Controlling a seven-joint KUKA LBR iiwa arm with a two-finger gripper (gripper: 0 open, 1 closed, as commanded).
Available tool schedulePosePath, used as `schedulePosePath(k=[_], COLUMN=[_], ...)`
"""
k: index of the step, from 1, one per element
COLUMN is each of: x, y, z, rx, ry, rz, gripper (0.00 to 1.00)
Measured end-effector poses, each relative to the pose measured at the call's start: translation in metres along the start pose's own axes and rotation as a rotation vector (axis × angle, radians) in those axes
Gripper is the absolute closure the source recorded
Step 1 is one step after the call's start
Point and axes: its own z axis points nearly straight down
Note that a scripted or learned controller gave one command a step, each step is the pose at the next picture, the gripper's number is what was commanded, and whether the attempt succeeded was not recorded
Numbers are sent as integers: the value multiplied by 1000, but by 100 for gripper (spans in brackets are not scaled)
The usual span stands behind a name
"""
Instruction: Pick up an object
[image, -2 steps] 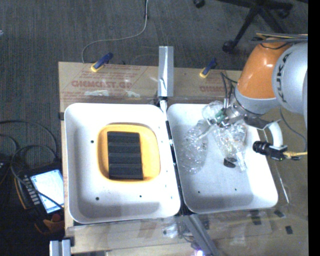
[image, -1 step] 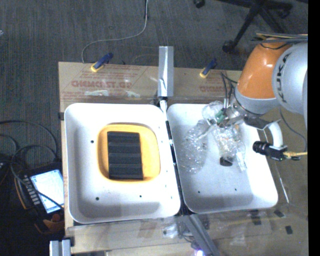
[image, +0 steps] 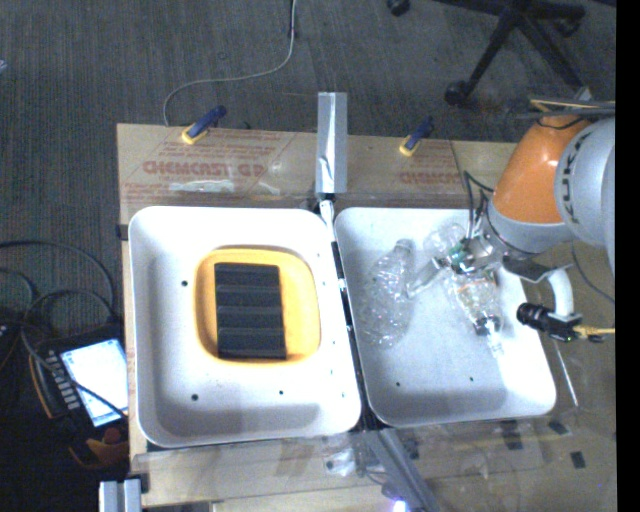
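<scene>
In the left bin (image: 160, 400) lies a yellow, rounded-square object (image: 205, 300) with a black ribbed top. A crumpled clear plastic bottle (image: 385, 290) rests in the left half of the right bin (image: 450, 395). More clear plastic (image: 478, 300) lies further right in that bin, just below the gripper. My gripper (image: 463, 258) is low over the right bin's upper right part, among the clear plastic pieces. The arm's orange band (image: 530, 180) rises behind it. The clear material blurs the gripper tip, so I cannot make out whether anything is held.
A metal divider post (image: 331, 140) stands at the back between the two bins. Two blue-and-yellow clamps (image: 203, 124) (image: 417, 135) hold the brown board behind them. The lower part of the right bin is bare white floor.
</scene>
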Motion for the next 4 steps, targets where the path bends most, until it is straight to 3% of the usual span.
schedulePosePath(k=[1, 2, 3, 4], x=[-15, -16, -14, -15], y=[17, 19, 21, 63], z=[18, 18, 8, -53], rx=[1, -4, -3, 1], ry=[23, 22, 23, -5], rz=[47, 33, 30, -99], gripper=[0, 0, 100, 100])
